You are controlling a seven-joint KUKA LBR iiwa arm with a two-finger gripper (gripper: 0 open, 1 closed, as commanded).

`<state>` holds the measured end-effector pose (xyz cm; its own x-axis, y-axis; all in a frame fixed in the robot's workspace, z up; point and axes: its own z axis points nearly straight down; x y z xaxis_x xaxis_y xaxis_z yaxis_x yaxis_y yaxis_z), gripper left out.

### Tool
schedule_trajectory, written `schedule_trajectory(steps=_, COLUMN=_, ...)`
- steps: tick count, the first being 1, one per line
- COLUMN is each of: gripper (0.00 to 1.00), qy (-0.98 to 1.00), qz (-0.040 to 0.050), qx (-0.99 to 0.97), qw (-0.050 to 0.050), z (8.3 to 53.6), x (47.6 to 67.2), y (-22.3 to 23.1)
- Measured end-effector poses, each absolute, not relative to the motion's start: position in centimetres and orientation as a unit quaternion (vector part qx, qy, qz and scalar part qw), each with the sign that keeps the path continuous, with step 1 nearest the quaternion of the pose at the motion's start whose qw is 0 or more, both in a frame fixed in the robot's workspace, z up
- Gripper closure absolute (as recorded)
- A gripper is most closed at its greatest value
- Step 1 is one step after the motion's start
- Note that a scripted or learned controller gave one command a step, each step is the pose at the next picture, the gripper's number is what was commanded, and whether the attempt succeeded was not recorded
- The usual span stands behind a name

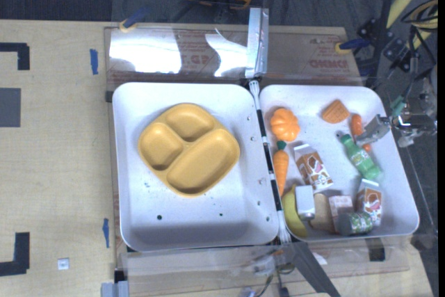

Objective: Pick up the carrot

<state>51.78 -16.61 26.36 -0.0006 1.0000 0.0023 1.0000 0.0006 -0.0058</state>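
I'm seeing even, fairly bright overhead light. The strongest glare is sitting on the clear panel (184, 52) just behind the left bin (132, 219), washing out to white there. Inside that bin, the yellow plate (189, 148) is casting only a soft, faint shadow. Beyond the panel the floor is staying dim. Everything is looking slightly soft and grainy.

Glossy white plastic bins (132, 219), matt yellow plastic plate (189, 148), pale wooden bench (55, 170)
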Motion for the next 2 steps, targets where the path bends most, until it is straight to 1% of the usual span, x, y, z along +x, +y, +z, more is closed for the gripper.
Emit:
schedule_trajectory(steps=1, gripper=0.00, qy=-0.797, qz=-0.0001, qx=-0.604, qw=-0.001, z=27.1, x=56.0, y=-10.6)
schedule_trajectory(steps=2, gripper=0.00, qy=-0.843, qz=-0.0003, qx=-0.538, qw=-0.001, z=19.5, x=62.9, y=-6.1)
